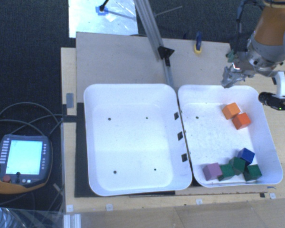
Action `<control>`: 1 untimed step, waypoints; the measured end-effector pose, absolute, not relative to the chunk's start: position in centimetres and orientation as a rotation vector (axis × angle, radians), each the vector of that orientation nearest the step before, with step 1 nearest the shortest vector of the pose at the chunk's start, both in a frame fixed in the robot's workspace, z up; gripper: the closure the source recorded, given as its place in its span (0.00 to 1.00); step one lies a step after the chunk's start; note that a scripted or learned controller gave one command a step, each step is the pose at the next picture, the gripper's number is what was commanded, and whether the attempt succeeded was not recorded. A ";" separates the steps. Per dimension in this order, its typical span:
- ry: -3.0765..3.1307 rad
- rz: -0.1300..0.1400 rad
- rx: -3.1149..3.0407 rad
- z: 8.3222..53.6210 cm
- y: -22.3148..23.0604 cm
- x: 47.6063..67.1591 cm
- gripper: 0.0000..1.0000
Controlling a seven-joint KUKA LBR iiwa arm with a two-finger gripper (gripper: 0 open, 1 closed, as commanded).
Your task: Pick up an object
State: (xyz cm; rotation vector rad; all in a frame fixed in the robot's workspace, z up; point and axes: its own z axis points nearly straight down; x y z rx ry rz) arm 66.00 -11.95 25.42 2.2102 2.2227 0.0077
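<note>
Right shallow white plastic bin (268, 122) on the worktop holds two orange cubes (236, 115) touching near its far wall, plus a cluster at its near edge: a blue cube (246, 154), three dark green blocks (238, 167) and a pale purple block (211, 171). The arm's pincer (231, 77) hangs over that bin's far rim, apart from the orange cubes; jaw state can't be told. Left shallow white plastic bin (92, 127) lies just beside it, rims touching.
</note>
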 end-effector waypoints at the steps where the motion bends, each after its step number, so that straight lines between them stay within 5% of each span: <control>1: 2.232 0.002 2.212 24.1 -7.0 65.2 1.00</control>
